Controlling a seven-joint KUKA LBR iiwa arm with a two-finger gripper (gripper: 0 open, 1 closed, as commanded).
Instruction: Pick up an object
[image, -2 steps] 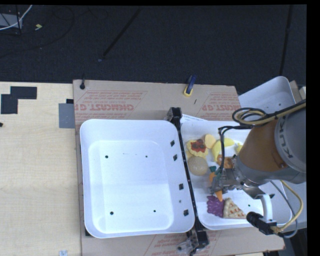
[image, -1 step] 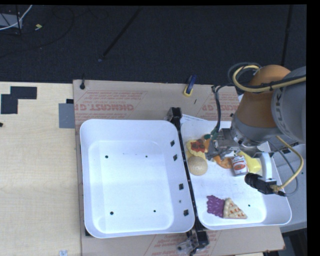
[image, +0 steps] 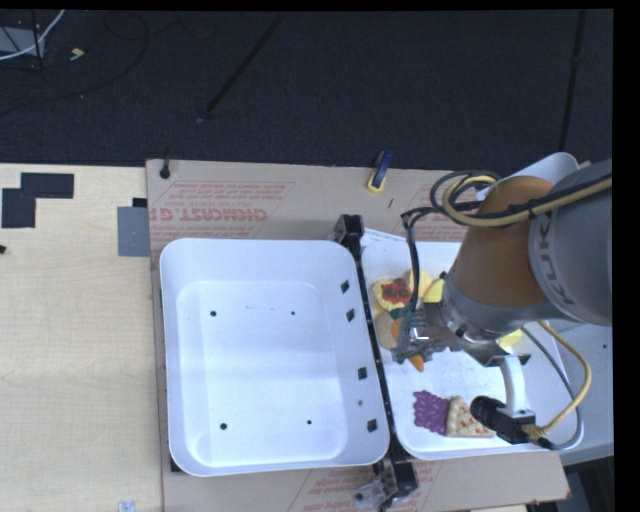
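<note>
While the arm (image: 520, 260) reaches in from the right, wrist bent down, its gripper (image: 415, 345) sits low in the right bin (image: 560, 440), grip state cannot be told | toys (image: 400, 295) just beside, purple piece (image: 432, 410) nearer | left bin (image: 260, 360) across the divider has open floor

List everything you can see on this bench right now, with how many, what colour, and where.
left bin: 1, white, centre of the bench
right bin: 1, white, beside it, under the arm
purple toy: 1, purple, near edge of the right bin
tan piece: 1, tan, touching the purple toy
red and yellow toy: 1, far left of the right bin
clip: 1, blue and yellow, far edge of the board
arm: 1, grey with orange band, over the right bin
claw: 1, dark, low over the right bin
</note>
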